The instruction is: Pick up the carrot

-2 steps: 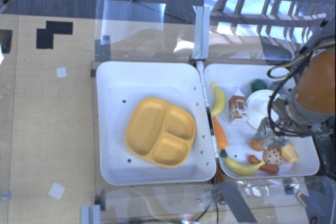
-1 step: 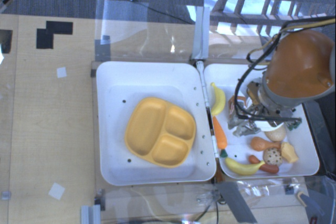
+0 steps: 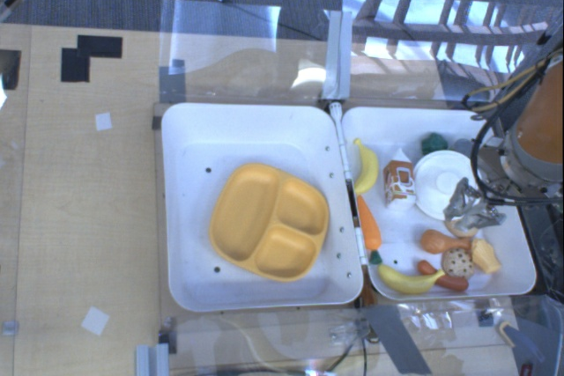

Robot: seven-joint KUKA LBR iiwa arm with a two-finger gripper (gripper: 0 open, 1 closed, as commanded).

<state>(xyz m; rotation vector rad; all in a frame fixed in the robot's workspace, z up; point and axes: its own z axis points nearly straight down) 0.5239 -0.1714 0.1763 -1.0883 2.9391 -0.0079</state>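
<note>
The arm [image 3: 538,132] comes in from the right edge and bends down over the right bin [image 3: 520,282], its orange band showing above the wrist with dark cables looping beside it. The gripper [image 3: 467,211] hangs low over the right half of that bin, at the lower right edge of a white bowl [image 3: 441,180]. Its metal parts blur together from above, so I cannot tell how it is set, and nothing can be seen held in it.

The carrot [image 3: 368,224] lies well to the left of the gripper, against the bin's left wall, its length running along that wall and its green end [image 3: 374,257] pointing to the near side. It is apart from the gripper, with the bowl and a small carton [image 3: 399,182] between them.

The carton, left of the gripper, has a red-brown and white face; its printing is too small to read. A banana [image 3: 366,165] curves just beyond the carrot, farther left and up from the gripper. A second banana [image 3: 410,279] lies below and left of the gripper, near the carrot's green end. Just below the gripper sit some orange and red food pieces [image 3: 436,240], a speckled ball [image 3: 456,261] and a pale yellow piece [image 3: 485,256]. A dark green thing [image 3: 433,143] rests beyond the bowl.

Far to the left, the left bin [image 3: 185,189] holds a yellow divided plate [image 3: 269,220].
</note>
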